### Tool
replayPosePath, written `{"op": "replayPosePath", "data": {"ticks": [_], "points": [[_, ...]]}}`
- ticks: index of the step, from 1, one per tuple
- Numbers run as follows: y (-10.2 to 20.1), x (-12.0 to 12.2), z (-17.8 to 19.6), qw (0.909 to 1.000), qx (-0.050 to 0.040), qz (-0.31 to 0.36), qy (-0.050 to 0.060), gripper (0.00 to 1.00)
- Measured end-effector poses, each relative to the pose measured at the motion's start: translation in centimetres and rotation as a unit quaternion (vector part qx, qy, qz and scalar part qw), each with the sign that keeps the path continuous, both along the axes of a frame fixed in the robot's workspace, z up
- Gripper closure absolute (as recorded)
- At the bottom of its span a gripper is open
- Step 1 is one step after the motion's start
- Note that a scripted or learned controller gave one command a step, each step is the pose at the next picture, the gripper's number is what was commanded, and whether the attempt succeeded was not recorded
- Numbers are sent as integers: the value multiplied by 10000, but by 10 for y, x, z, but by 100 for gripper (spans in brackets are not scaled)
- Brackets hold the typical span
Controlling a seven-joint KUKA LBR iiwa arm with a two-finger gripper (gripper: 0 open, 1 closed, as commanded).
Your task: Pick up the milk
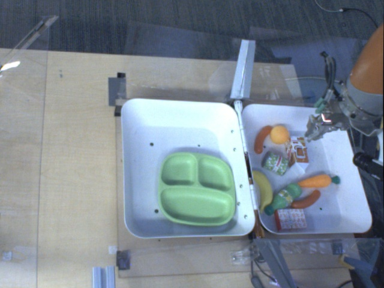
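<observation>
Two white bins sit side by side on a wooden bench; the right bin (354,212) holds toy food. The gripper (313,131) hovers just right of the milk carton (297,150), which lies untouched. The grasp is yet to come, and I cannot tell its opening.

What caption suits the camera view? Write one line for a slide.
Grey arm's tool hovers over the right white bin of toy food, near the small red-and-white milk carton; green divided plastic tray sits left.
</observation>
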State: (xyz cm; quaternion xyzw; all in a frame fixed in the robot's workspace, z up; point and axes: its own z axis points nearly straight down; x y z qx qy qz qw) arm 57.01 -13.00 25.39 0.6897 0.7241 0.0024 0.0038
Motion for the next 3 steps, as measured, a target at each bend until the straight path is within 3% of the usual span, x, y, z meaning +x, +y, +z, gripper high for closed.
{"op": "replayPosePath", "data": {"ticks": [1,2,3], "points": [[17,-71,-163,9960,15,-893,-50,100],[66,-79,3,9969,14,-783,0,100],[-24,-83,-105,9909,13,-1345,35,100]]}}
